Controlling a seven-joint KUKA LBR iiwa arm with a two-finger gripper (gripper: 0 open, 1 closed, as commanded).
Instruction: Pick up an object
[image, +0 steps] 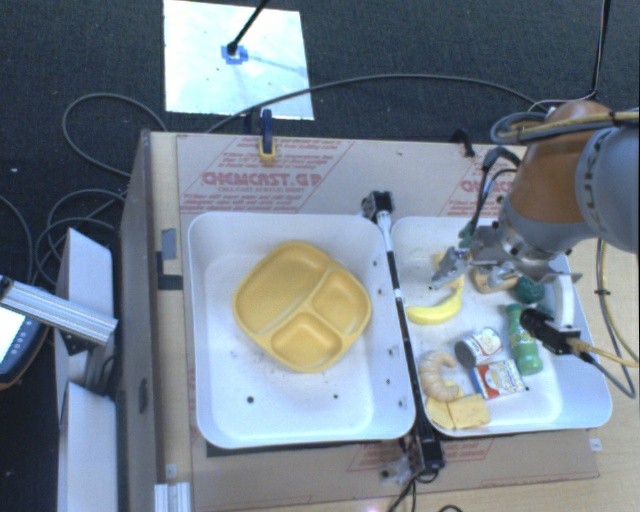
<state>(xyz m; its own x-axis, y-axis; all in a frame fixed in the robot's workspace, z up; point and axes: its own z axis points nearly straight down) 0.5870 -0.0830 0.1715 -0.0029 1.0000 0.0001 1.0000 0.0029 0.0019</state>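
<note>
In the camera view we are looking down on both bins. The left bin (215, 300) is carrying one yellow divided plate (302, 305), which is lying near its centre. The right bin (590, 400) is holding all the small things. The banana (437, 308) is lying at about 10 o'clock in this bin, close to the wall between the two bins. At 6 o'clock from the banana a pale curled piece (438, 372) is resting, and at 5 o'clock from that piece some yellow squares (468, 410) are sitting near the lower rim. A red and white packet (500, 378) is lying near the centre of the bin. A green bottle (520, 340) is at 3 o'clock from the banana; we cannot say if it is standing or lying.

The arm (560, 190) is reaching in from 3 o'clock, and the gripper (450, 270) is hanging at 1 o'clock from the banana, just beside its upper tip. We cannot tell whether the gripper is spread or pressed together, because this part is showing too small, and we are not seeing any thing held by it.

We are judging that the task is only in its early part. The approach is looking nearly done, but the grasp and the lift are both remaining. All the things are lying on the bin floor, so nothing is picked up yet. The banana is seeming the likely target, being the nearest thing to the gripper
</note>
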